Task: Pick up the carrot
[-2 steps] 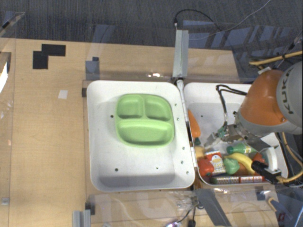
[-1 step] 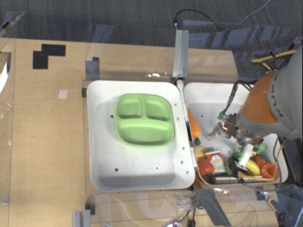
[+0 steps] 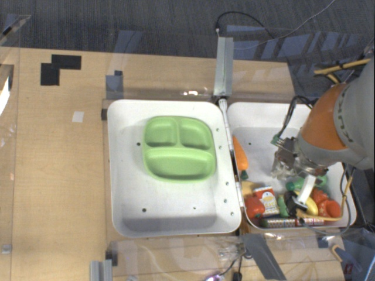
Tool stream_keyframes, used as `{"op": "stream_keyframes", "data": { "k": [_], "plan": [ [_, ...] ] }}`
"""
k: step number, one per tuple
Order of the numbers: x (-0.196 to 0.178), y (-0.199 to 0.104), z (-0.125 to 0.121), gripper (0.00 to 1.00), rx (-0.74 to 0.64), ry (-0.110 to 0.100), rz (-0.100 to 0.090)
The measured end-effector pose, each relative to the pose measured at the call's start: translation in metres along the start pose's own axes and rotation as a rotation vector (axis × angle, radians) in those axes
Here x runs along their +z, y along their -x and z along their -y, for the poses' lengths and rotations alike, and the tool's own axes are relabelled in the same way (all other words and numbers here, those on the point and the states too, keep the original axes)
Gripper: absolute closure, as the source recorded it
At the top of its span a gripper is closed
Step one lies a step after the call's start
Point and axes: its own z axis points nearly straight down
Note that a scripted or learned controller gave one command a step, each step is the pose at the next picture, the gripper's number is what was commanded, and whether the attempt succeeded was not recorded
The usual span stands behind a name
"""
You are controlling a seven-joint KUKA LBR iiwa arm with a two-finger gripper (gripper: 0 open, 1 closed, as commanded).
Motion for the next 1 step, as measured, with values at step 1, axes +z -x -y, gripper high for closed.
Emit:
{"op": "stream_keyframes", "data": {
  "k": [1],
  "plan": [
    [0.0126, 0.0713, -0.0546, 1.00, 0.052, -0.002, 0.010]
  ]
}}
